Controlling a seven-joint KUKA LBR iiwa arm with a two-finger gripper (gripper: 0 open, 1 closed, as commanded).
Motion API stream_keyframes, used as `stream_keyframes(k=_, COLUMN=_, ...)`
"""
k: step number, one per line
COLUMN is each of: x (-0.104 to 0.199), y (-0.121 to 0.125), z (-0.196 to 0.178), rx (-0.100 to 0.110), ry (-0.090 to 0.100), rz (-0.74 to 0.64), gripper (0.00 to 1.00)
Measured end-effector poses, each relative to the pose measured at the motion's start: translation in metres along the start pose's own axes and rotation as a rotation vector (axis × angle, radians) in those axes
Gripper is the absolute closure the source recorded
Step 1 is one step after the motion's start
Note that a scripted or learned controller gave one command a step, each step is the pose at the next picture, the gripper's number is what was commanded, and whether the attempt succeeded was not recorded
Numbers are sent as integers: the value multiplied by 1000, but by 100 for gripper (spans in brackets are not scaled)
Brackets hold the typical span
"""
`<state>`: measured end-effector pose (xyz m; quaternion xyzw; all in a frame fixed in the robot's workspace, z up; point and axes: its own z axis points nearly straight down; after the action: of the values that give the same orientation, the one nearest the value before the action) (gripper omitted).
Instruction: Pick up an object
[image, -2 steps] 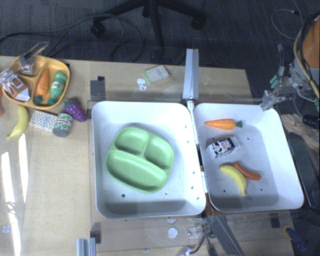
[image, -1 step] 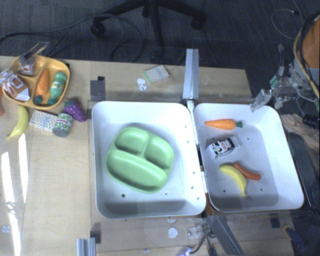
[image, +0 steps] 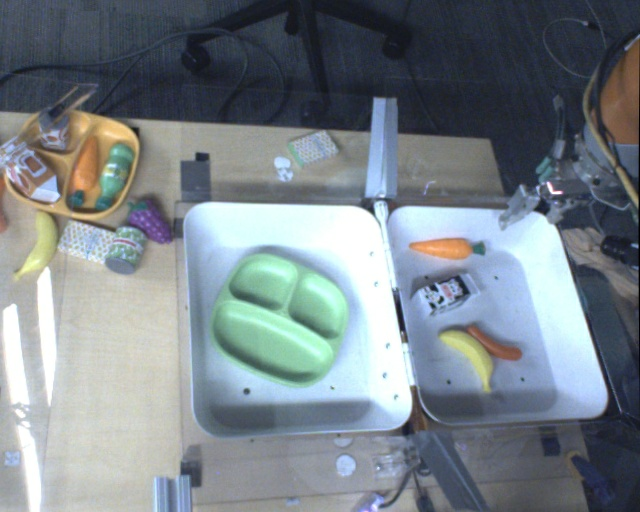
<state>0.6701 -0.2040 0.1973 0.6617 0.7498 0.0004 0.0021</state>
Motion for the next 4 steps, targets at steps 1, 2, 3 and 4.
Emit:
stream_keyframes(k=1, x=1, y=2, z=-12, rx=-5, ry=-4, rz=-7, gripper=100)
stream_keyframes(k=2, x=2, y=2, z=-12, rx=-5, ry=-3, rz=-7, gripper=0)
stream_keyframes(k=3, x=0, y=0, z=-4, rx=-2, ry=0, rz=-24, gripper=0)
stream_keyframes(k=4, x=1, y=3, z=-16, rx=-8, ry=-4, rz=-31, gripper=100)
